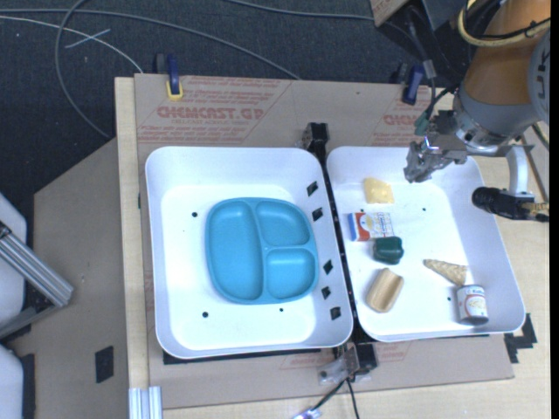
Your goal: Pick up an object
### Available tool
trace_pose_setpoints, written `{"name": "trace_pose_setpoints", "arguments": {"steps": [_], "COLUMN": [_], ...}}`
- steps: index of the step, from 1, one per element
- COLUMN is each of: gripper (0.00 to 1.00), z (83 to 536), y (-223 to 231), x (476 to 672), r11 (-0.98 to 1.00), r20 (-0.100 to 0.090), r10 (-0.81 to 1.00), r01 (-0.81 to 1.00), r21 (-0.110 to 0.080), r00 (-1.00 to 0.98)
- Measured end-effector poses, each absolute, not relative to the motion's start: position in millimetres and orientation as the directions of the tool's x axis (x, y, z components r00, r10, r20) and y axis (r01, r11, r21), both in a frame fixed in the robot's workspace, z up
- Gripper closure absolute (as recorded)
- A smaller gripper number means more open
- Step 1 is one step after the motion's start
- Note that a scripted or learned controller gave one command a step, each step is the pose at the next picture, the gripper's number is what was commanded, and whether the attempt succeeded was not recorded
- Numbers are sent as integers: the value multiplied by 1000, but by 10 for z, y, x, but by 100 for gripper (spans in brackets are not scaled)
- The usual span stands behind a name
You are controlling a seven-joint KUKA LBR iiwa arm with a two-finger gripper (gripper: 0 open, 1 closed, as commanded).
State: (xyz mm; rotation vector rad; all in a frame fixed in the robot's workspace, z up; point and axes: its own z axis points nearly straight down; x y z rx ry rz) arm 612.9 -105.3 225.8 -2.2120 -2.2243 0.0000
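My gripper (423,166) hangs over the back of the right bin (489,234), a little right of a pale yellow block (378,190). Nothing shows between its fingers. Further forward in that bin lie a small red, white and blue packet (371,225), a dark green lump (388,250), a tan cylinder (383,289), a beige wedge (445,271) and a small can (472,303).
The left bin (166,234) holds a blue divided plate (261,250). Black clips run along the wall between the two bins. Blue clamps (174,76) pin the cardboard at the back of the bench.
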Motion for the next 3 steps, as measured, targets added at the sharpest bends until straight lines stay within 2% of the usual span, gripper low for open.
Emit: {"name": "trace_pose_setpoints", "arguments": {"steps": [3], "gripper": [100], "z": [2345], "y": [548], "x": [5902], "r11": [6], "r20": [2], "r10": [1000], "r01": [1000], "r21": [1], "r00": [-6]}}
